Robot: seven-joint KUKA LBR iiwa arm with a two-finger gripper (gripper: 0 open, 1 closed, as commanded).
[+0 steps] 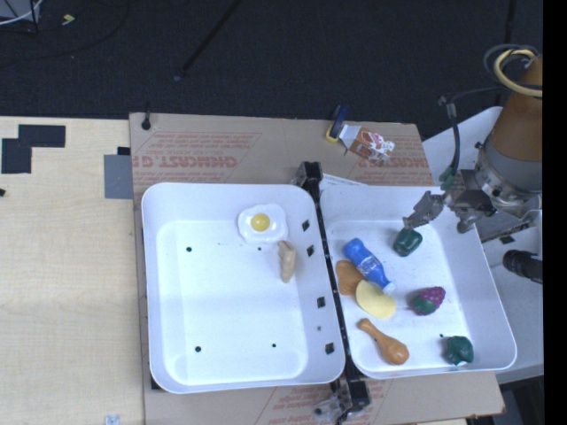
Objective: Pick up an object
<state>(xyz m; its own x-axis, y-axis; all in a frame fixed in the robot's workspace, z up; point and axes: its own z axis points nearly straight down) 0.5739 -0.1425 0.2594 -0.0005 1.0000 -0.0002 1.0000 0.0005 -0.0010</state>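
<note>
gripper (440, 212) above right bin (496, 290) (open)

Red printing runs across the cardboard sheet (221, 153) under the bins, at twelve o'clock from the left bin (159, 237); it stands upside down and its letters cannot be made out with certainty. More red print at the sheet's six o'clock edge is too small to read
</note>
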